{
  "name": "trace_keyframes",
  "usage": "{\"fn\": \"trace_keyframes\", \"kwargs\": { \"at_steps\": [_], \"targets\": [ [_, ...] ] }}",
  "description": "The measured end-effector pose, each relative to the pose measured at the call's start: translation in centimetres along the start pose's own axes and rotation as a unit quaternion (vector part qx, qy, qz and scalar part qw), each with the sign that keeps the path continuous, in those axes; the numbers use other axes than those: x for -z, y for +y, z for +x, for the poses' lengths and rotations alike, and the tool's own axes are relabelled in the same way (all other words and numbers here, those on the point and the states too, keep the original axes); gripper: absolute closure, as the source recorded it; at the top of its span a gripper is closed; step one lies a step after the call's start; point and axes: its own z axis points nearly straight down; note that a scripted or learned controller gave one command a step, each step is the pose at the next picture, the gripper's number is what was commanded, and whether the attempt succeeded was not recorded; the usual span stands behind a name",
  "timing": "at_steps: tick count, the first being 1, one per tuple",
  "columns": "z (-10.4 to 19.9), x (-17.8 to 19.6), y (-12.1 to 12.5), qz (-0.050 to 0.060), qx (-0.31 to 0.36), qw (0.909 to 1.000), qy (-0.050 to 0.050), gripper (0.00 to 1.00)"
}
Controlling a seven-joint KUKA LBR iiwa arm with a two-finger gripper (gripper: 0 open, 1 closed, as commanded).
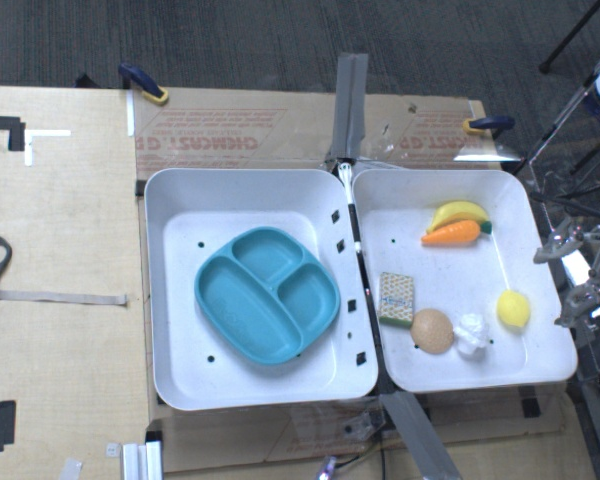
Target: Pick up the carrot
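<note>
Right bin [480, 376]: the carrot [452, 233] lies near the far edge, lengthwise along it, green end toward the right edge, touching the yellow banana [460, 212] just behind it. A lemon [514, 309] sits near the right edge. Along the near edge lie a patterned block [397, 298], a brown ball [432, 330] and a white crumpled item [470, 334].

Left bin [160, 268]: a teal divided plate [268, 295] at centre.

The gripper [577, 280] stands at the right bin's right edge, well apart from the carrot. Its state cannot be told.
</note>
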Motion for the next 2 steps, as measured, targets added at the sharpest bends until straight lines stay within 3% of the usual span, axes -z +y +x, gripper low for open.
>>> {"fn": "trace_keyframes", "kwargs": {
  "at_steps": [1,2],
  "targets": [
    [0.3,-14.2,3.3,-0.001,0.025,0.9997,0.001,0.00],
    [-8.3,-17.6,-0.6,0.000,-0.096,0.9954,0.000,0.00]
  ]
}}
